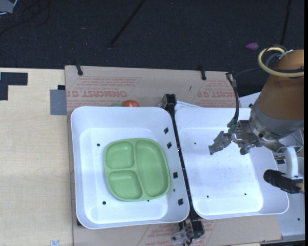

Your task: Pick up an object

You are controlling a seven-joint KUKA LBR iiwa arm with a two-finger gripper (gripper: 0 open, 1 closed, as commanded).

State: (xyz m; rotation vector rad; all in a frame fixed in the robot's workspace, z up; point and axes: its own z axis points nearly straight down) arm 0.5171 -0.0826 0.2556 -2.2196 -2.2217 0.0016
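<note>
A light green divided plate [136, 168] lies flat in the middle of the left bin [87, 127]. My gripper [219, 143] hangs over the right bin [215, 199], in its upper middle part, with the grey and orange arm reaching in from the right. I see nothing between its tips. The plate is well to the gripper's left, across the divider between the bins.
A small red-orange object [130, 104] and a bit of green [114, 105] sit on the cardboard just behind the left bin's far rim. Black clips line the divider [177, 158] between the bins. Pale wooden bench surface [25, 158] stretches to the left.
</note>
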